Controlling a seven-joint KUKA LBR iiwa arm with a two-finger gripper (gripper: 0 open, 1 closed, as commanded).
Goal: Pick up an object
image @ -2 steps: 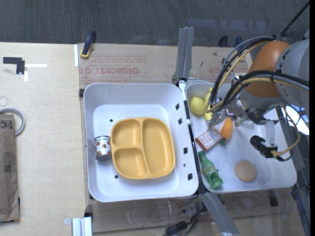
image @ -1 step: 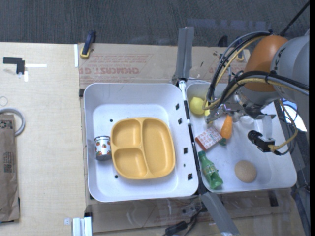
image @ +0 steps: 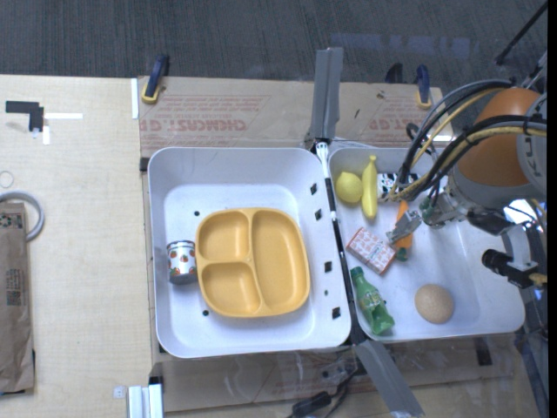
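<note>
A: Objects for the pick all sit in the right bin [image: 500, 320]: lemon [image: 348, 186], banana [image: 370, 188], small patterned packet [image: 372, 251], green bottle [image: 372, 301], tan ball [image: 433, 304], orange bit [image: 402, 233] by the gripper [image: 407, 225].

B: Room?

A: Back-left corner is crowded. Lemon and banana touch, close to the left wall. Bottle lies along the front-left edge. Ball sits alone toward the front, open floor around it. Middle-right of the bin is bare.

B: Left bin [image: 165, 259]?

A: Yellow divided plate [image: 253, 261] in the middle, small printed can [image: 181, 261] just beside its left rim. Well apart from the arm.

B: Looks?

A: Packet is flat, white with red pattern, turned at an angle. Bottle is green, on its side. Ball is round, matte tan.

B: Gripper?

A: Low in the right bin, just above the packet, beside the banana tip. The orange bit is right at its tip; cannot tell if it's pinched. Fingers too cluttered by cables [image: 435, 138] to judge, so spread or closed is unclear.
</note>
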